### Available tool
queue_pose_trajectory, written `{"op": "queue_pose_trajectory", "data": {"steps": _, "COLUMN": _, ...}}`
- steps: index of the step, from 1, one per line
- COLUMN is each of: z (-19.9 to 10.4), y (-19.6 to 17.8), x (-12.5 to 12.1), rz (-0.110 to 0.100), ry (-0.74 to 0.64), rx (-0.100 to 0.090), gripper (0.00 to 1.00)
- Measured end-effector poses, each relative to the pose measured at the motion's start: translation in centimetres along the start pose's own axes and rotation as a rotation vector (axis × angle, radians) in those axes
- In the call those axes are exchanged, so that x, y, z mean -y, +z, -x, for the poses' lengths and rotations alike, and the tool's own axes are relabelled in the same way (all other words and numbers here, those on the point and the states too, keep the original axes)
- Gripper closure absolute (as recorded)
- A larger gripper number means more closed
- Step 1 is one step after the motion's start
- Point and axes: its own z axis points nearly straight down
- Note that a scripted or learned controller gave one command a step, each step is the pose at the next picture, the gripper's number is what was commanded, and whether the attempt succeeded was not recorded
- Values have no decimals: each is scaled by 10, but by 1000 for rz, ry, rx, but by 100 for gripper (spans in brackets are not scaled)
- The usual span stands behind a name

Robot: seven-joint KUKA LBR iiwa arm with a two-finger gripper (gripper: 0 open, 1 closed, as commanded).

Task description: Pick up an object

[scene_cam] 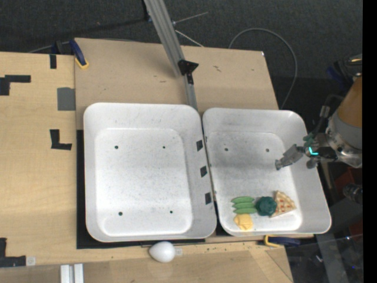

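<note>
Several small toys lie at the near end of the right bin (247, 128): a green pea pod (242, 203), a dark teal lump (266, 206), a pizza-like wedge (284, 203) and a yellow piece (243, 221). My gripper (299, 158) hangs over the right bin's right rim, up and to the right of the toys and apart from them. Its fingers (287, 158) are spread, with nothing between them.
The left bin (141, 170) sits beside the right one, with black clips along the shared rims. A white egg-shaped object (162, 252) lies on the bench in front of the left bin. A grey metal pole (168, 31) slants in from the top.
</note>
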Motion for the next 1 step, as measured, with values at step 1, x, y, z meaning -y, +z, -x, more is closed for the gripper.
{"op": "queue_pose_trajectory", "data": {"steps": 1, "z": 6, "y": 46, "x": 3, "rz": -5, "ry": 2, "rx": 0, "gripper": 0}}
